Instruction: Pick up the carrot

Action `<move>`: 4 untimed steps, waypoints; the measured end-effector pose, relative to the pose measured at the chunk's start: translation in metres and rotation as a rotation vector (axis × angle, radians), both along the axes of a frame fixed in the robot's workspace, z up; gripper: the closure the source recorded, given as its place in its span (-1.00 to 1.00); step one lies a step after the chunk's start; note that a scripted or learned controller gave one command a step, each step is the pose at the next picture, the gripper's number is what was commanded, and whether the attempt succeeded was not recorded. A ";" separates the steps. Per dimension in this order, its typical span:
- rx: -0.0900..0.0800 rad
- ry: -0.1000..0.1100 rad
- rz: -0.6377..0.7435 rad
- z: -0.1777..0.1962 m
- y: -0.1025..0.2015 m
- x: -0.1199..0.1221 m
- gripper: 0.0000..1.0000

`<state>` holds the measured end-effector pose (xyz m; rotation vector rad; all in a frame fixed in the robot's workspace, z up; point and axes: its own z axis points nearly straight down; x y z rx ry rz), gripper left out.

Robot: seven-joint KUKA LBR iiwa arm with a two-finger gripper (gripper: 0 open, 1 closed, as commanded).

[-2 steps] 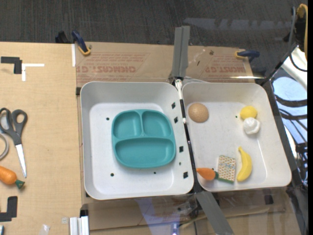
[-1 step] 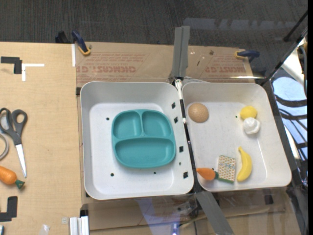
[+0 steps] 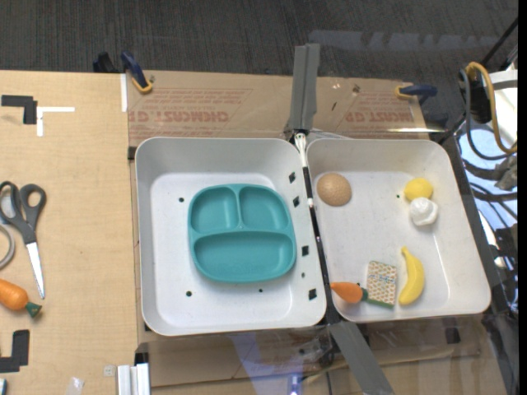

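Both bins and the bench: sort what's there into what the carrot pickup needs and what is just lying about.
Belongs to the job:
carrot, at the right bin's front left corner

Just lying about:
second carrot out on the bench
teal divided plate in the left bin
egg
lemon
white piece
banana
patterned packet
scissors

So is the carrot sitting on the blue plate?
No, the carrot lies in the right bin, beside a small packet.
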<state>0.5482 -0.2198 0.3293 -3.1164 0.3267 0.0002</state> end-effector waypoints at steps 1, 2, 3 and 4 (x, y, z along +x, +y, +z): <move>-0.001 0.001 -0.022 -0.036 -0.001 -0.055 1.00; 0.000 -0.002 0.008 0.063 -0.001 -0.026 1.00; 0.000 0.001 0.009 0.002 -0.001 -0.047 1.00; 0.007 -0.001 0.010 0.011 0.002 -0.045 1.00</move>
